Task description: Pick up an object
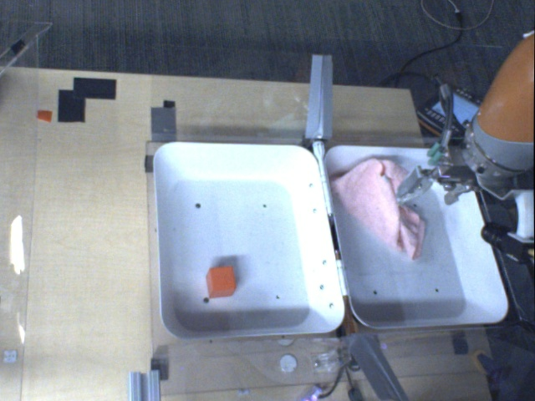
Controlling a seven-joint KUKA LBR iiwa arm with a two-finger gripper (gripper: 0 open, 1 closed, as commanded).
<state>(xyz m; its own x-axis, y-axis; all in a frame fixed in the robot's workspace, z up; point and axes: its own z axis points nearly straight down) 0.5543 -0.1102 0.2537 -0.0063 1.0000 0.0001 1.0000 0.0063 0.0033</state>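
The pink cloth (380, 203) sits bunched in the right bin (468, 303), with the tool (422, 182) at its right edge; can't tell its state. Thin fold could easily slip free.

The arm (510, 107) is cut off by the right edge, so little beyond its orange band and grey wrist is seen. The gripper (415, 186) is small and blurred over the pink cloth (380, 203); whether the cloth is caught between its fingers cannot be told. Part of the floor of the right bin (435, 303) is hidden under the cloth, and the bin's right rim is partly covered by the wrist. The dark clutter at the right edge near the cables (451, 11) cannot be made out. Small parts at the bottom edge of the surface (84, 224) are cut off and cannot be identified.
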